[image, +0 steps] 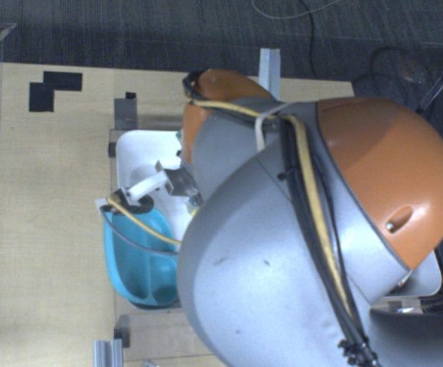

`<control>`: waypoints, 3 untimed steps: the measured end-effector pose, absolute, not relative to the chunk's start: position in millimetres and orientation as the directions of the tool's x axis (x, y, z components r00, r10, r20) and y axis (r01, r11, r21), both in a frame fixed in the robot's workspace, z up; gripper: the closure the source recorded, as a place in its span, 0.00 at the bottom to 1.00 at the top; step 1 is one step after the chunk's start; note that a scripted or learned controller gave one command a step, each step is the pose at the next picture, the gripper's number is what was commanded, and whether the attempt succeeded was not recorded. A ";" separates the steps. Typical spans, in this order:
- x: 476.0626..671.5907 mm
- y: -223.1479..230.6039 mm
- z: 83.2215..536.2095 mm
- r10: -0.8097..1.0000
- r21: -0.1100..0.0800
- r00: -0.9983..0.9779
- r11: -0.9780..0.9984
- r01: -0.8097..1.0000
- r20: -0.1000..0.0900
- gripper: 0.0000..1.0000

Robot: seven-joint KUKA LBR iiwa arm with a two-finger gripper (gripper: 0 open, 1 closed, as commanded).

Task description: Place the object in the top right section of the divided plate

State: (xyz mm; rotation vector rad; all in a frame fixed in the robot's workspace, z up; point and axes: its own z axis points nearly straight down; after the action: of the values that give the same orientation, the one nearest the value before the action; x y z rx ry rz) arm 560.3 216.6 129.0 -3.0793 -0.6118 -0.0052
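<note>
- The gripper (183, 186) sits at the left tip of the arm, over the right side of a white bin (141, 147). The wrist hides its end, so I cannot tell whether it is spread or pressed together, nor whether it pinches anything.
- Just below the gripper, towards the view's bottom edge, lies the blue divided plate (133, 262). It rests in the same bin. One raised ridge shows across its lower part. Its right side passes under the arm, so its top right section cannot be made out, and I cannot tell where the object is.
- Up and to the left of the gripper is the bare white floor of the bin, with its rounded corner.
- To the right of the gripper the grey arm (282, 281) swells large, with an orange band (382, 174) on its far right.
- Left of the gripper and beyond the bin spreads the pale wooden bench (45, 205). Black marks (53, 90) lie near its far left corner.
- Above the gripper, past the bench's far edge, is dark floor (129, 14) with a thin cable (298, 10) looped on it.
</note>
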 end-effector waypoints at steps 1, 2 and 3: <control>560.3 216.5 128.9 0.382 -0.002 0.924 -0.924 0.382 0.003 0.00; 561.0 217.3 139.2 0.383 -0.004 0.924 -0.924 0.383 0.005 1.00; 561.7 217.8 149.6 0.383 -0.006 0.924 -0.924 0.383 0.008 1.00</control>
State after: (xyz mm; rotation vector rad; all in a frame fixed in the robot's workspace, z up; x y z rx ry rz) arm 561.7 217.8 149.6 -3.0737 -0.6124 -0.0097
